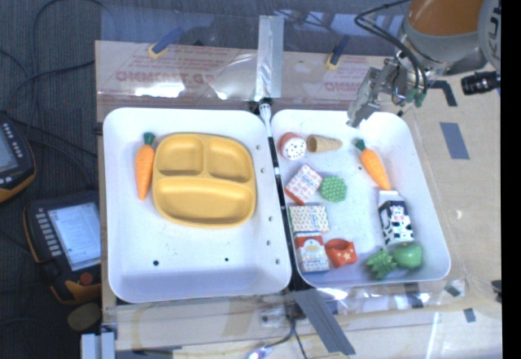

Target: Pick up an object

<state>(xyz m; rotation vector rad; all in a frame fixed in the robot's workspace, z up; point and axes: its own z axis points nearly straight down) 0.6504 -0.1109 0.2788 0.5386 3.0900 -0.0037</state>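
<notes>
My gripper point(368, 105) hangs above the far edge of the right bin point(423, 186), with nothing between its fingers; they look slightly apart. Just below it lie an orange carrot point(374, 167) and an ice-cream cone point(323, 143) beside a red-and-white ball point(291, 146). Further down the bin are a checkered box point(303, 183), a green knobbly piece point(333, 188), a cow-pattern carton point(396, 221), a patterned box point(308, 219), a red piece point(340, 251), broccoli point(380, 263) and a green apple point(409, 256).
The left bin point(122, 268) holds a yellow divided plate point(204, 179) and a second carrot point(145, 167). A metal divider point(269, 48) stands behind the bins. Tablets and cables lie off the bench at left.
</notes>
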